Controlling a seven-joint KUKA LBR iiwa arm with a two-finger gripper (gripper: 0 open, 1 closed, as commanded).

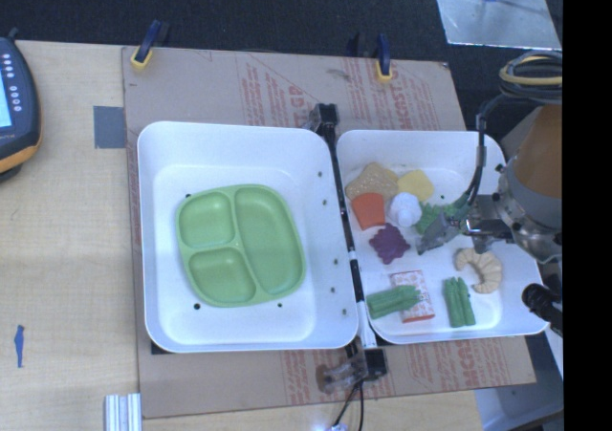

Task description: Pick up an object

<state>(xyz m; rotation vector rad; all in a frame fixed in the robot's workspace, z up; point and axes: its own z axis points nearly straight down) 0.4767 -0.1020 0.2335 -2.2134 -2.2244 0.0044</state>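
The end effector (432, 233) hangs low in the right bin (497, 329), and I cannot tell how it is set or whether anything sits in it, since dark metal and a green scrap blur together at its tip. Touching or just beside that tip lie the white ball (405, 210) and the purple piece (388, 243), with the orange block (369, 210) just past them. A closing pinch here could nudge one neighbour away or catch two at once. The croissant (482, 269) sits near its wrist side, with clearer floor around it. Further out, the green beans (459, 301) and green pepper (393, 301) lie near the bin's front rim, where the wall could block a low approach. Beyond the divider, the left bin (158, 228) holds a green tray (239, 246).
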